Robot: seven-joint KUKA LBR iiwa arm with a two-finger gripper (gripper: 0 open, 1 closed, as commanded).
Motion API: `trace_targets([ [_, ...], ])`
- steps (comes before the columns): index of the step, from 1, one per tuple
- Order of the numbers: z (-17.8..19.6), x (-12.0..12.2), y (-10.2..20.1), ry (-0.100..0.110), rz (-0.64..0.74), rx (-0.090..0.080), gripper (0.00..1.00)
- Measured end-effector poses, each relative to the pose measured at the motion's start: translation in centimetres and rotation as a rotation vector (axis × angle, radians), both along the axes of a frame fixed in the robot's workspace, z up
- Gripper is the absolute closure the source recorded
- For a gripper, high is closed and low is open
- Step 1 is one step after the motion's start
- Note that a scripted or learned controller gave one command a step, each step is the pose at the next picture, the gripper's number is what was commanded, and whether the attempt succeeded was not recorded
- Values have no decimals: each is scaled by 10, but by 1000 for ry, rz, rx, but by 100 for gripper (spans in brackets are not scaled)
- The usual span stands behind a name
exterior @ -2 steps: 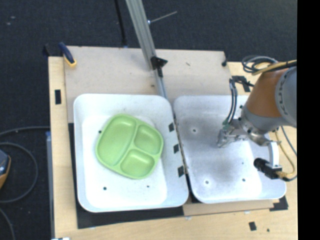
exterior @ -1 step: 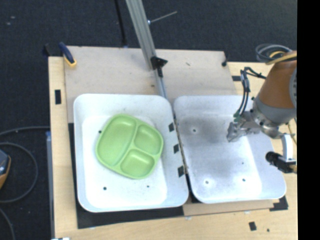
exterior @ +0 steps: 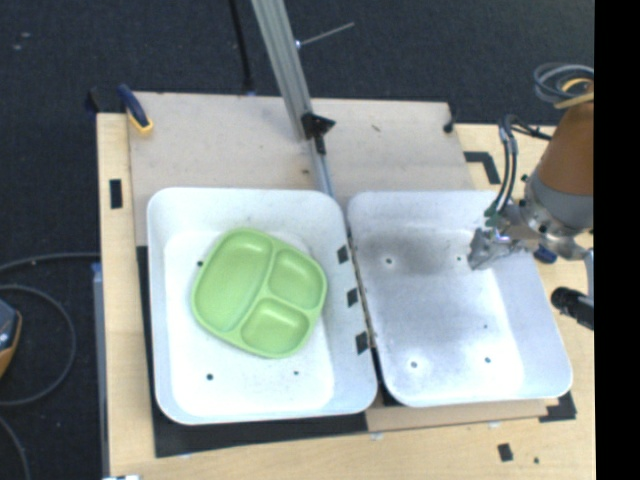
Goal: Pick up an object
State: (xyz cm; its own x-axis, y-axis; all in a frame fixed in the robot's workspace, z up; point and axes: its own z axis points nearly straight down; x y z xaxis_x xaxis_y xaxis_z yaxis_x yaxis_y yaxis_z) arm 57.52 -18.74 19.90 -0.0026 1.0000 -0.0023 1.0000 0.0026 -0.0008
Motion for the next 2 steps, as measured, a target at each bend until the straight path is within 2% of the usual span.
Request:
trace_targets([
  [1,50,2,0,-1,5,0,100],
  [2,35,-10,54,6,8,3,100],
])
